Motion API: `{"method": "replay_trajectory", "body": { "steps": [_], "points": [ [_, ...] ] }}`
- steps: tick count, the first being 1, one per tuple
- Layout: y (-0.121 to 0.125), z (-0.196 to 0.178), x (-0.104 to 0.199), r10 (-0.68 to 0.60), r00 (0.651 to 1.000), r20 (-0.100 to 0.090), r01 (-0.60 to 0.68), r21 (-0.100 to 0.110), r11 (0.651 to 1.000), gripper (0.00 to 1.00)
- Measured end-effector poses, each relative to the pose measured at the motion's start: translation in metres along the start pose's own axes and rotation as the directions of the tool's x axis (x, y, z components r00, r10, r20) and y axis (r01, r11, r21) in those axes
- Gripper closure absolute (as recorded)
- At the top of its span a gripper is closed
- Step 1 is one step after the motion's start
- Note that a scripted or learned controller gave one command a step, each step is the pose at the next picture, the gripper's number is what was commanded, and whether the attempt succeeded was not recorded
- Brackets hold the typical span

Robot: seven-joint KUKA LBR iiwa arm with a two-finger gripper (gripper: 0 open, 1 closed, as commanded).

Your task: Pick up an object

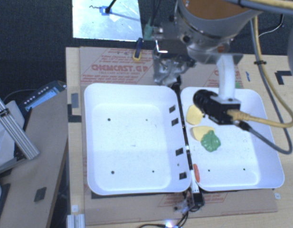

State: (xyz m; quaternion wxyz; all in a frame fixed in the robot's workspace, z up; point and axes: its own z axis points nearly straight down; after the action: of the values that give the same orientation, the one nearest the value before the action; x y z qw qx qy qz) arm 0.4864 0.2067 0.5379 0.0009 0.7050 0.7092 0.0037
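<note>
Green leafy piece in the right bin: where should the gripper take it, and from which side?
Probably straight from above, closing across the lower right half of the green piece, away from the yellow piece it touches. It lies flat and low on the floor of the right bin, so a side approach has little to catch; bare floor lies to its right.
</note>
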Motion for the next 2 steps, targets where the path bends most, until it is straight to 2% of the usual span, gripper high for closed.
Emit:
{"method": "replay_trajectory", "body": {
  "steps": [2],
  "points": [
    [0.009,0.002,-0.229,0.017,1.0,0.007,-0.017,0.002,1.0,1.0]
  ]
}}
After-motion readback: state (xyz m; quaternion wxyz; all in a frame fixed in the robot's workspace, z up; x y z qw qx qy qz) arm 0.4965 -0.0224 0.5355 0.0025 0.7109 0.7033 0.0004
